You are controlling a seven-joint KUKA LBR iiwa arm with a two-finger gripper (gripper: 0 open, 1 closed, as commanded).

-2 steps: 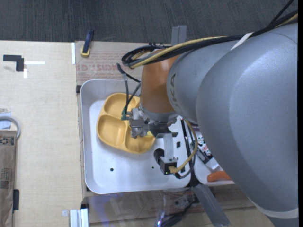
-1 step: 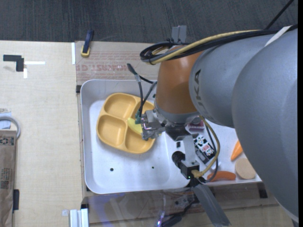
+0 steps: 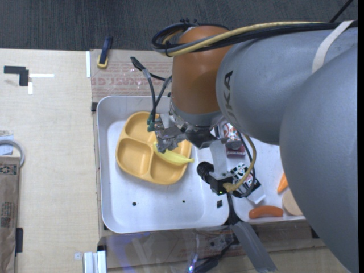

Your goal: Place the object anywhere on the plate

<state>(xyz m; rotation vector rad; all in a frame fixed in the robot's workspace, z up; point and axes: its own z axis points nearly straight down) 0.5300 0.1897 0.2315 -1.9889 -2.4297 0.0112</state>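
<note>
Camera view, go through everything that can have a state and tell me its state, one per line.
Banana: lying on the plate's right edge, directly below the gripper.
Plate: yellow, divided, upright in the left bin, compartments bare.
Gripper: low over the banana; grip cannot be judged.
Left bin: holds the plate.
Carrot: lying in the right bin.

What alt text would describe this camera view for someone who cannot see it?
A grey and orange robot arm's pincer sits over a yellow divided plate in a white bin, a banana at its tip. An orange carrot-like piece lies in the neighbouring bin.
</note>
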